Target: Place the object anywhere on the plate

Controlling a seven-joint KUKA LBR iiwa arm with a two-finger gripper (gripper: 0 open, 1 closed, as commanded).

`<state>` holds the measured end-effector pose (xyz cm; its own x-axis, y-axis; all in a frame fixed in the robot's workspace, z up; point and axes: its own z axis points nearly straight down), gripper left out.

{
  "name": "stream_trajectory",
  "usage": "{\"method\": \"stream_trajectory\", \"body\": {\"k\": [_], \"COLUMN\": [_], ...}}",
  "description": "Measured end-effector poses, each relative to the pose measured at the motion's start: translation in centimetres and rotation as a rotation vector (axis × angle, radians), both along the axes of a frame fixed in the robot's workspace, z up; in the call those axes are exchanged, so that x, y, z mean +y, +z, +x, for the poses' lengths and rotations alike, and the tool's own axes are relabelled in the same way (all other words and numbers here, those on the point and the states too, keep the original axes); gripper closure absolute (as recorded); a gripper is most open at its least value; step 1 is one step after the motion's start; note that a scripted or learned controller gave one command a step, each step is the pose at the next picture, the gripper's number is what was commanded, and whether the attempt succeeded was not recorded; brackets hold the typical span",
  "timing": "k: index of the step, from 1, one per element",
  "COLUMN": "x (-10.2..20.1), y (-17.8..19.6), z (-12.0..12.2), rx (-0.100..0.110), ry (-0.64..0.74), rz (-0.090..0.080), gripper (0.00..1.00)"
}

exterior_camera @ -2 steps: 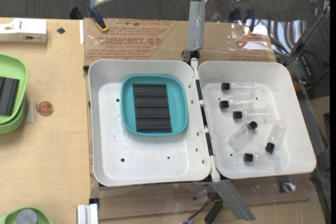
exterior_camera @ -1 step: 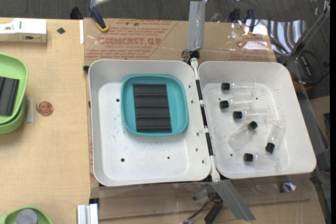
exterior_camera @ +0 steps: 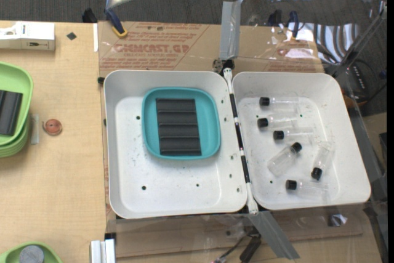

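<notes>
Clear plastic vials with black caps (exterior_camera: 285, 158) lie scattered in the right bin (exterior_camera: 345, 132), well apart from the teal plate (exterior_camera: 149, 126) in the left bin (exterior_camera: 123, 182); likely light, slippery, rolling, best pinched across the barrel; gripper state cannot tell.

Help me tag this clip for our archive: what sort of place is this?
Probably a robotics lab bench: two shallow white bins sit side by side, one holding a teal plastic plate, the other clear black-capped vials, behind a clear shield.
</notes>
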<state>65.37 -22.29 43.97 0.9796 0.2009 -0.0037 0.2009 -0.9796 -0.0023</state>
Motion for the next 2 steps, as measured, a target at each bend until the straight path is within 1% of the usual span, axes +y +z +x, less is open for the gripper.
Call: {"method": "stream_trajectory", "body": {"k": [2], "x": [0.02], "y": [-0.05], "z": [-0.07], "rx": [0.001], "ry": [-0.001], "rz": [0.0], "gripper": [0.0]}}
